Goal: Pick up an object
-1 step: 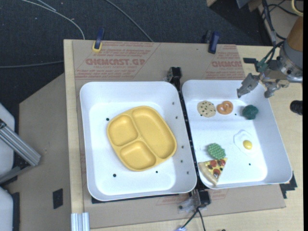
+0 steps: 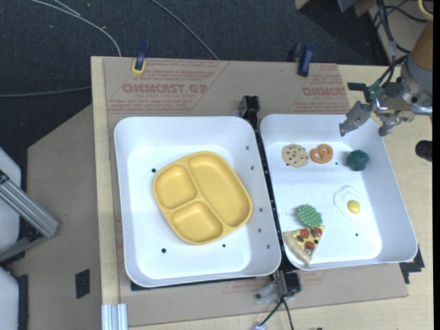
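While my jaws (image 2: 371,119) hover spread and empty over the right bin's (image 2: 395,184) far rim, I see the green lump (image 2: 357,159) just below them, slightly toward the near side.

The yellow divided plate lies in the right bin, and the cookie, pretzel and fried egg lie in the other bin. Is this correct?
Not quite. The camera view shows the yellow divided plate in the left bin. The cookie, pretzel and fried egg lie in the other bin, the right one.

Divided tray (image 2: 201,196) in left bin (image 2: 130,150), food toys, seemingly, in right bin (image 2: 395,205)
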